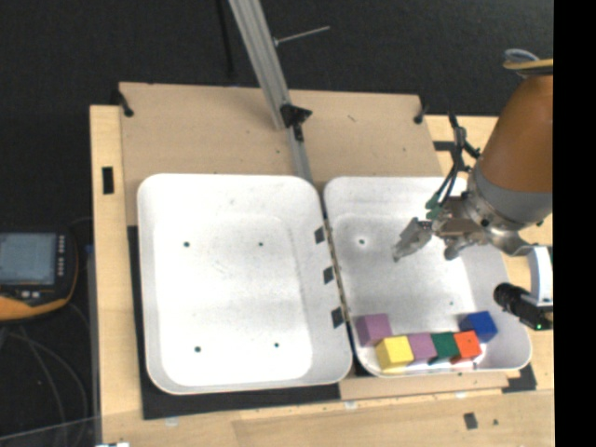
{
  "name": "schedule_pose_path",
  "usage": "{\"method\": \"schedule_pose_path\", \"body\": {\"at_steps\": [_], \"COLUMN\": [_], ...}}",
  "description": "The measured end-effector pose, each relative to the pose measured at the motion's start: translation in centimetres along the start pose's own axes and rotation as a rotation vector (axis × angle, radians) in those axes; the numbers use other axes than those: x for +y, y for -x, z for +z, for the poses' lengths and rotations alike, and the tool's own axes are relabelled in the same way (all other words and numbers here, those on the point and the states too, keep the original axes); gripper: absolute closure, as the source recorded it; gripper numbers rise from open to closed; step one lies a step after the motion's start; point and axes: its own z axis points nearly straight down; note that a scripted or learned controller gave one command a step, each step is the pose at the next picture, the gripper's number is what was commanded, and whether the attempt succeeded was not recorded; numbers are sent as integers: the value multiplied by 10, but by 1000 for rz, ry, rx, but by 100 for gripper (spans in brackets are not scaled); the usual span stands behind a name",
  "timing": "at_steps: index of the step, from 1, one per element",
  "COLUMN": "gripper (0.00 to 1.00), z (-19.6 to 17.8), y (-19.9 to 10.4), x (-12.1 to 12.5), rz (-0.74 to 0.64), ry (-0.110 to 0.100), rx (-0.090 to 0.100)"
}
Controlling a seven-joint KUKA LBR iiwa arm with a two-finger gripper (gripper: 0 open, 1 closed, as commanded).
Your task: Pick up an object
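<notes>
Operator: What was the task status at this moment?

Technician: The pick was not yet done. The gripper [421, 237] hung over the middle of the right bin [372, 203], above bare floor. Nothing showed between its fingers. Whether they stood open or closed could not be told from the camera view, because of blur and the slant. By judgement, the approach, the grasp and the lift all remained.

Operator: Where were the objects?

Technician: All lay in the right bin, crowded along its near edge, well apart from the gripper. None was in the left bin [233, 277].

Operator: Count by type?

Technician: Six blocks could be made out: two purple, one yellow, one green, one orange, one blue. The purple block [374, 328] stood slightly clear of the row; the yellow block [395, 351] touched it. The second purple block [422, 346], green block [444, 345] and orange block [467, 345] followed rightward, with the blue block [480, 324] just behind. Bins: two. Arms: one.
</notes>
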Motion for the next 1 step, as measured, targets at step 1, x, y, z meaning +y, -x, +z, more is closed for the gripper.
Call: {"method": "schedule_pose_path", "body": {"at_steps": [1], "gripper": [0], "z": [74], "y": [-83], "x": [43], "rz": [-19], "ry": [-8], "rx": [4]}}
